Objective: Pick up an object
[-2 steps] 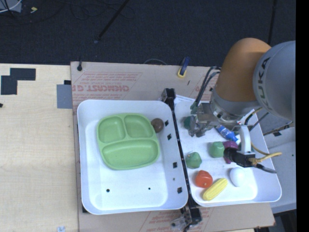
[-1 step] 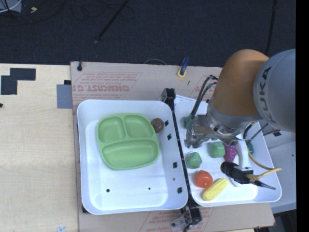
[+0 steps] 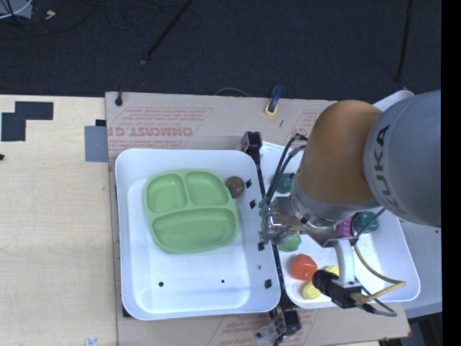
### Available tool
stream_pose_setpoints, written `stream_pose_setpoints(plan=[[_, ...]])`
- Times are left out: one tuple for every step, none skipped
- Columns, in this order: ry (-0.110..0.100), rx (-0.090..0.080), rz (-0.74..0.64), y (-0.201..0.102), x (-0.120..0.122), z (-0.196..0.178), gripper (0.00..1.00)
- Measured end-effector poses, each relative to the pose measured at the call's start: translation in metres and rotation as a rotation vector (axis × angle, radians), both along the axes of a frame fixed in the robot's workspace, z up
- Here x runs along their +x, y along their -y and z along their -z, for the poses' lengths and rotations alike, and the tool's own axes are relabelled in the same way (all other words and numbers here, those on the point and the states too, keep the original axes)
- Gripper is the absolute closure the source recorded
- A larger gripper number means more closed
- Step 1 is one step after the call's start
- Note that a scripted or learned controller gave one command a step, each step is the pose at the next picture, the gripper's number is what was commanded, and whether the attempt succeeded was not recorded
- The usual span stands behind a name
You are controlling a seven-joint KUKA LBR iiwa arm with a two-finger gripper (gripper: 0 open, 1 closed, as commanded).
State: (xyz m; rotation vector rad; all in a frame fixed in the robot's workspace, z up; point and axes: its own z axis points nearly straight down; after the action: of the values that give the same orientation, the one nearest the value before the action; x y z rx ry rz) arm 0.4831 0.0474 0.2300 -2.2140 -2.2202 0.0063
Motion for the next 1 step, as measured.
stream_pose_setpoints(plan=[[0.003, -0.001, 0.001, -0.0113, -0.0033, -0.0024, 1.00]])
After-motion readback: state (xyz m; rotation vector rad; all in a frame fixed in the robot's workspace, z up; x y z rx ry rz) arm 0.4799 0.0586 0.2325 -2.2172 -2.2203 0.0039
